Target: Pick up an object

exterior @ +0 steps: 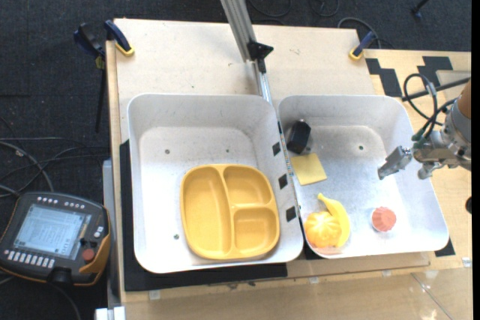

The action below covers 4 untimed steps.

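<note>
My gripper (410,164) hangs over the right side of the right bin (352,120), its two fingers spread open with nothing between them. A small pink-red round object (383,219) lies below and left of it on the bin floor. Further left, a banana (337,211) and an orange fruit (322,230) rest together at the bin's front edge. A flat yellow square (309,168) and a black object (298,136) lie near the bin's left wall. A yellow divided plate (229,210) sits in the left bin (157,124).
A slanted metal pole (234,0) rises from the back of the bench between the bins. Cables (424,86) hang near the arm on the right. A teach pendant (52,237) lies on the floor at the lower left.
</note>
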Available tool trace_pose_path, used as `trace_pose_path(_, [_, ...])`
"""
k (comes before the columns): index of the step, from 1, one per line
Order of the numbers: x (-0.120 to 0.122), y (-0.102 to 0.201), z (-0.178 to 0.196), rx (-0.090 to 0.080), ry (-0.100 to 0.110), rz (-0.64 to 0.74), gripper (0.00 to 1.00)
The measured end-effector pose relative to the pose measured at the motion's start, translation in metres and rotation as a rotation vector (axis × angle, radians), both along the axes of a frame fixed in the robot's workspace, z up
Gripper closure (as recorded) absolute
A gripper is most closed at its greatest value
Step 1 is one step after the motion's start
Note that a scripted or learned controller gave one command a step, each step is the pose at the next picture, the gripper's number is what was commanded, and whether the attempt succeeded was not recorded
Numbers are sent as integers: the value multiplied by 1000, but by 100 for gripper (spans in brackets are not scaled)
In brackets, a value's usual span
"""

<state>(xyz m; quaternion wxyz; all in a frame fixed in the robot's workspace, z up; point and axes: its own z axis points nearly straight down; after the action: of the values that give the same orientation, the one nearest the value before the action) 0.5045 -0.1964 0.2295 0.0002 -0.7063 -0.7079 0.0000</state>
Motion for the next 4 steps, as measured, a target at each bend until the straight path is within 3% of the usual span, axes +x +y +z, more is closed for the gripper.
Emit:
trace_pose_path(1, [0,0,0,0,0,-1,0])
trace_pose_path(3, [-11,10,-98,2,6,-3,0])
trace_pose_path(4, [-10,11,-135,-1,-1,-3,0])
